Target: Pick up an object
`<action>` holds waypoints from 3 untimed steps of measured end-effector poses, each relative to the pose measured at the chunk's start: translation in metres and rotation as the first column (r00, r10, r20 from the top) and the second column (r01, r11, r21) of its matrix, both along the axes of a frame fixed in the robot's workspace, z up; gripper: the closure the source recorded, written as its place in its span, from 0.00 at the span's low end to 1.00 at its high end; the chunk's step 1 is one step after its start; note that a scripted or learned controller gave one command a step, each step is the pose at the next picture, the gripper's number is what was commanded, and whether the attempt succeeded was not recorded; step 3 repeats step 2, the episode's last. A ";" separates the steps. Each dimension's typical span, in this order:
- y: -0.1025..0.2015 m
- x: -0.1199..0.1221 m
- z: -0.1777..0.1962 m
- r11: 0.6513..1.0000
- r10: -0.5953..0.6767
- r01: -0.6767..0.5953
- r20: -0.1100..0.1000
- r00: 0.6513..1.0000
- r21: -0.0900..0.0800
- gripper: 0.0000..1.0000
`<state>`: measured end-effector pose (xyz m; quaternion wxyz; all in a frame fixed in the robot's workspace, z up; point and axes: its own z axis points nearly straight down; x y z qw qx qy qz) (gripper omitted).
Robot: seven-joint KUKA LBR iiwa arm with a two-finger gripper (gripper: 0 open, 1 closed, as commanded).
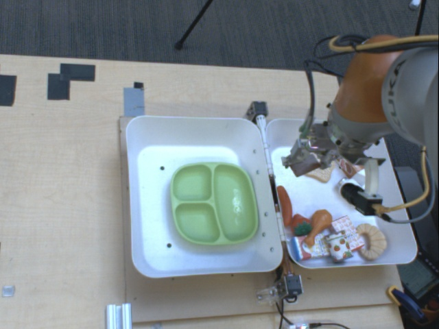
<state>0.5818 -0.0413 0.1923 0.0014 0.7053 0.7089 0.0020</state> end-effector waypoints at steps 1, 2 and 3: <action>-0.025 0.001 0.013 1.000 -0.002 0.002 -0.003 1.000 -0.001 1.00; 0.047 -0.023 0.025 1.000 0.000 0.000 -0.004 1.000 0.001 1.00; 0.047 -0.023 0.025 1.000 0.000 0.000 -0.004 1.000 0.001 1.00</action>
